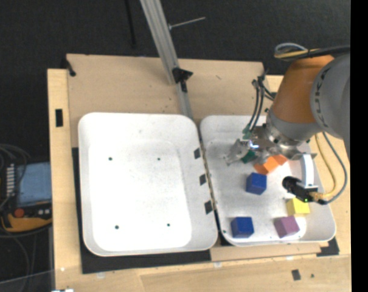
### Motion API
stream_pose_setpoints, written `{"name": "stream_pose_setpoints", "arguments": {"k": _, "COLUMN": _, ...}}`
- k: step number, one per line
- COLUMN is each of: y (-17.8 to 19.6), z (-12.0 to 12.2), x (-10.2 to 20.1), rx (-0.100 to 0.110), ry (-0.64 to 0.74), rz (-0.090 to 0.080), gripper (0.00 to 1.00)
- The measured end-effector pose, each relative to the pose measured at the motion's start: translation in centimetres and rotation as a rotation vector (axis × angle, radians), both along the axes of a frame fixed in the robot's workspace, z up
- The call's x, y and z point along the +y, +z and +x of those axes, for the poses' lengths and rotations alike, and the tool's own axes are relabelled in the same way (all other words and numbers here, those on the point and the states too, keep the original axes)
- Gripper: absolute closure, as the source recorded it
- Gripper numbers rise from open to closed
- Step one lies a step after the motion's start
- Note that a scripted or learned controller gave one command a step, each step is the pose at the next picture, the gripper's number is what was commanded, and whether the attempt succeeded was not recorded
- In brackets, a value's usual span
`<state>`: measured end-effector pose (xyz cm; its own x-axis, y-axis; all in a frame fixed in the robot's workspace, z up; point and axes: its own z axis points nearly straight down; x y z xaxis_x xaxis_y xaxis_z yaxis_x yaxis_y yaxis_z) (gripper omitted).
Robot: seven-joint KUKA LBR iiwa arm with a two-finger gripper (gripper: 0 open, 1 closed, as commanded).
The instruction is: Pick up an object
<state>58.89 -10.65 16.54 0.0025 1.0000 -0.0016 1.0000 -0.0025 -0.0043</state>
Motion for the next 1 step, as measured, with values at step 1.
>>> {"name": "stream_pose_setpoints", "arguments": {"k": 1, "y": -4.23, "z": 0.15, "x": -0.08, "rx": 0.000, "ry": -0.001, "rz": 0.000, "gripper": 0.00}}
